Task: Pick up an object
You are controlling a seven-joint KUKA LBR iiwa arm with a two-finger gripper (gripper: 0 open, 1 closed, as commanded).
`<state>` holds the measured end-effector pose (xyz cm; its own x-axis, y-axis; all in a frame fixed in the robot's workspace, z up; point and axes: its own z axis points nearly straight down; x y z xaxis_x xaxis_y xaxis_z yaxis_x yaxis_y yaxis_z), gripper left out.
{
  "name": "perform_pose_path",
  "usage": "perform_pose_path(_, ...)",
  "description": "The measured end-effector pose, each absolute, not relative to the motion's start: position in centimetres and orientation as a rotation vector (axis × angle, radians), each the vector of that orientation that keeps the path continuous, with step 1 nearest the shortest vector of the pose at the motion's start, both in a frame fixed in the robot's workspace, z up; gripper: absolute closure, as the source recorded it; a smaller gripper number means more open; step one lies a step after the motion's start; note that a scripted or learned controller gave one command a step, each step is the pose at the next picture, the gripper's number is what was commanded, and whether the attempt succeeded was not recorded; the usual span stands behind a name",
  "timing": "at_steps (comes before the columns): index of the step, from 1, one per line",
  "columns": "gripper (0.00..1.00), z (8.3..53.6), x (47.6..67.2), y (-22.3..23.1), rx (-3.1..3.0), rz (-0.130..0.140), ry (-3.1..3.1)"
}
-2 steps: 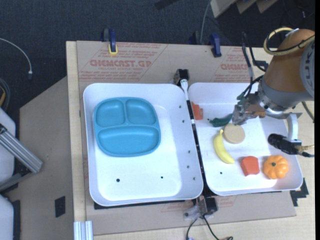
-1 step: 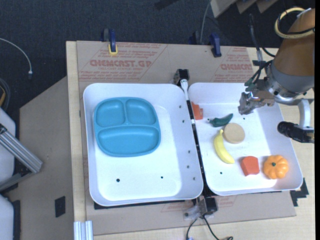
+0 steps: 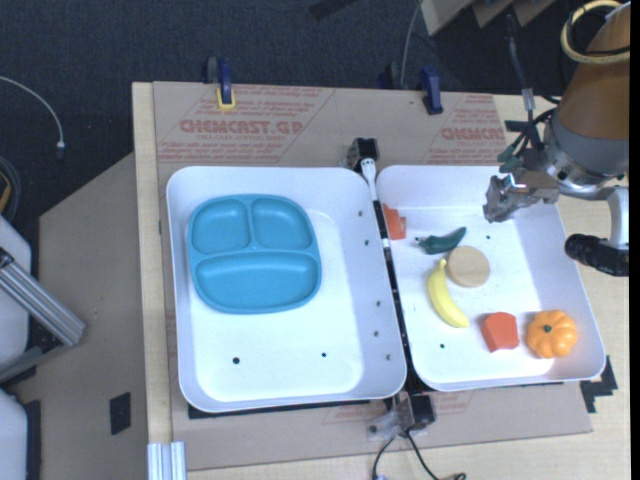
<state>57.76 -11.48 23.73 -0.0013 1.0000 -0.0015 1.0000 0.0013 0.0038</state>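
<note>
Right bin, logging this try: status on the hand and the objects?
Hand hovering over right bin's far side, nothing seen between fingers. Banana, round tan piece, pumpkin all lying in bin. Nothing blocking.

Grey arm [image 3: 592, 143] with orange band, black cables at the wrist, small metallic hand [image 3: 500, 204].

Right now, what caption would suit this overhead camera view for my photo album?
Robot pincer hovers over toy food, including a banana and pumpkin, beside a blue divided plate.
</note>
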Motion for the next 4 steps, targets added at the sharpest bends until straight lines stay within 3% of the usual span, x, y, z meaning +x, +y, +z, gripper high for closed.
perform_pose_path(3, 1.0, 23.9, 59.4, 3.4, 2.217, 0.003, 2.223)
perform_pose_path(4, 1.0, 23.2, 61.1, 8.1, 2.217, 0.003, 2.223)
